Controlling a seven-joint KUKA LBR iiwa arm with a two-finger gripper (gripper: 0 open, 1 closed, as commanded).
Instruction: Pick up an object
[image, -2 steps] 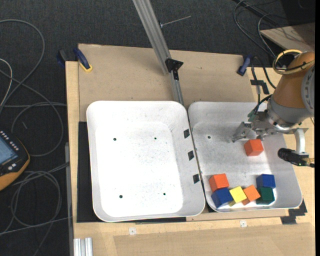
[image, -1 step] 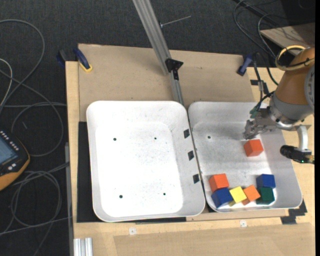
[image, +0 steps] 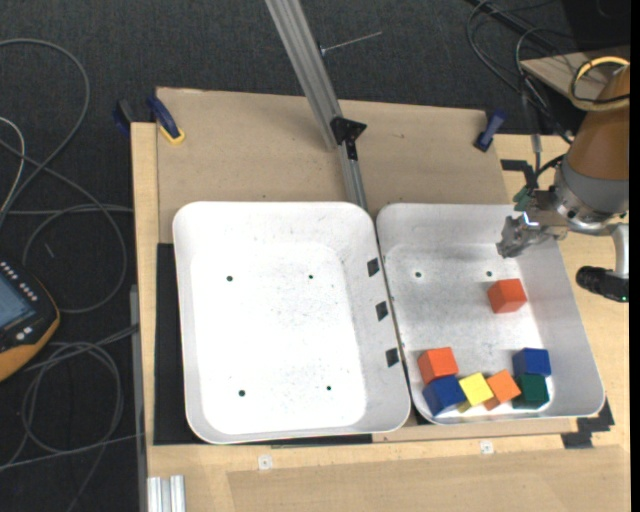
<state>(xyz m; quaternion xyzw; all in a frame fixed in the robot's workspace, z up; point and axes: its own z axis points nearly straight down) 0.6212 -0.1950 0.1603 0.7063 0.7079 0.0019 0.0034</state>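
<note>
Orange block (image: 507, 296) alone mid right bin (image: 440, 240), orange (image: 437, 362), blue (image: 444, 394), yellow (image: 476, 389), orange (image: 503, 385), blue (image: 531, 361), green (image: 533, 390) blocks clustered along its near edge

Gripper (image: 515, 238) hovers above the red block (image: 507, 296) in the right bin (image: 455, 250).

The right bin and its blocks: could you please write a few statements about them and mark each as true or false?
1. All the blocks lie in the right bin. True.
2. The lone orange block touches the cluster at the bin's near edge. False: it sits apart, farther back.
3. The hand grips a blue block. False: nothing shows between its fingers; it hangs above the bin's far right part.
4. A yellow block lies in the near cluster, with a blue block to its left. True.
5. The green block sits in the left bin. False: it is in the right bin's near right corner.
</note>
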